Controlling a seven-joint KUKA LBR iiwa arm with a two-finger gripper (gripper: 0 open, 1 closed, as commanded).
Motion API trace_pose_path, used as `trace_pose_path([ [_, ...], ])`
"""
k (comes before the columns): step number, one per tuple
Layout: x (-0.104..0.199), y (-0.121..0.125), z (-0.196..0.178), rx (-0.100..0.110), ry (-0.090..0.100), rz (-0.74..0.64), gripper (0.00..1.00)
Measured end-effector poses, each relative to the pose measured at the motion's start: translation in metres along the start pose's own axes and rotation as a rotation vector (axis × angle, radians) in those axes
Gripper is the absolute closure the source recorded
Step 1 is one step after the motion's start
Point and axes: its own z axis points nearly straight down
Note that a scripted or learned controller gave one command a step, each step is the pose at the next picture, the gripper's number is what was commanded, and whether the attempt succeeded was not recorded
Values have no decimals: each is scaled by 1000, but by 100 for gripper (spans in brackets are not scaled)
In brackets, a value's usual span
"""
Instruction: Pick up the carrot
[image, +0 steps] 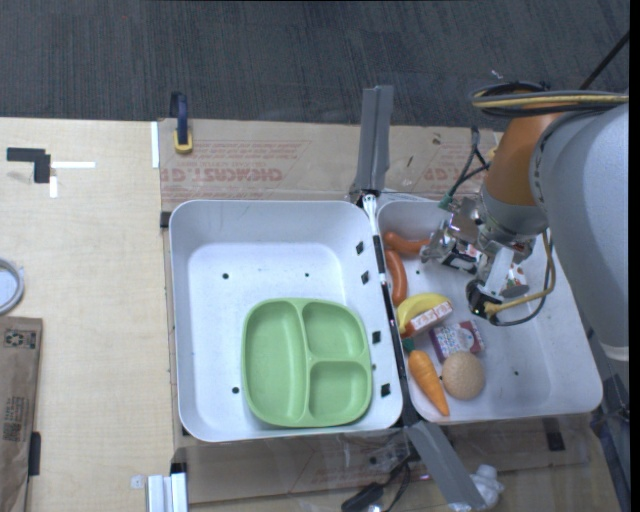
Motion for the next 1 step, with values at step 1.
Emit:
trace_pose_path([
  [1, -27, -73, 2, 1, 1, -17, 0],
])
